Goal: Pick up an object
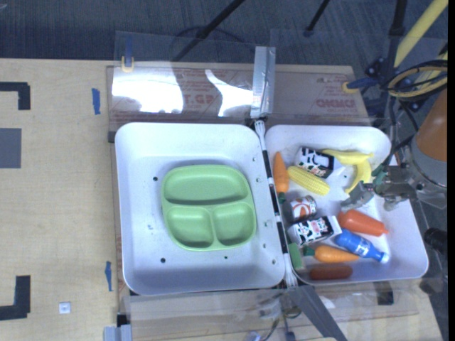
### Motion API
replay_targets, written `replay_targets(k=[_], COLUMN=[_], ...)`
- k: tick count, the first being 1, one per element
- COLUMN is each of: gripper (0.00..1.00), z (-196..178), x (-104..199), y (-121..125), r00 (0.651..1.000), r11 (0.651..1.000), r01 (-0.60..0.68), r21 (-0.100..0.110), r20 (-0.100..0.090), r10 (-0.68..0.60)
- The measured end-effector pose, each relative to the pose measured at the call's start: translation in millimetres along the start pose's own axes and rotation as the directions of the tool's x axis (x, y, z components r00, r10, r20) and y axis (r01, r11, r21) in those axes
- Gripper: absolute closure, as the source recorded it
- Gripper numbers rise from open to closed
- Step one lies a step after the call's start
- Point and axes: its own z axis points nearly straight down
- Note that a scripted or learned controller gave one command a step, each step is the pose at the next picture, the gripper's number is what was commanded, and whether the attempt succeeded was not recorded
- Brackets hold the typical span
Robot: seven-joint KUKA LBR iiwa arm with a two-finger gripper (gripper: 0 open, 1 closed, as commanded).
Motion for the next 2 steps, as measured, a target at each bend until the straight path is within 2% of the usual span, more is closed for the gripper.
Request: replay_targets(k=[1,2], gripper=[0.00,0.00], z=[64.7,137.3], x=[-45.0,-88.4], y=[77.0,136.2], r00=[0.985,0.959], r11=[0.985,0.959], r01=[0.170,0.282], r21=[-0.006,-0.010], r20=[0.003,-0.001], r10=[-0.170,-0.282])
